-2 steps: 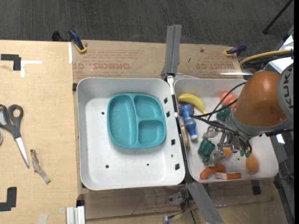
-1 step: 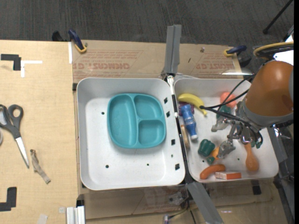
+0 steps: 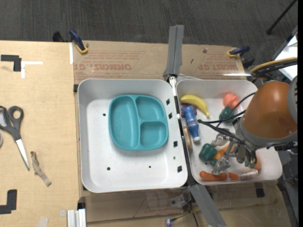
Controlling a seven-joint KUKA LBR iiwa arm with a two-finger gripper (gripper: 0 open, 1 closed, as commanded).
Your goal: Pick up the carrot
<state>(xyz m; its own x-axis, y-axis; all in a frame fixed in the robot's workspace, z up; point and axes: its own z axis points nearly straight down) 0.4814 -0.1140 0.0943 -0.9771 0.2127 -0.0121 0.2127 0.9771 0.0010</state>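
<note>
Camera view put my gripper (image 3: 221, 163) low right above the carrot (image 3: 208, 176); finger state unclear, so I should descend centred.

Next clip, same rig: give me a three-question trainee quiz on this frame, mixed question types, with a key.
1. True or false: the teal divided plate lies in the right bin.
2. What sits just left of the banana? A) blue bottle B) scissors C) carrot
3. Fill in: the carrot lies along the right bin's ____ wall, near or far.

Key: 1 false, it is in the left bin. 2 A, the blue bottle. 3 near, below the gripper.
</note>
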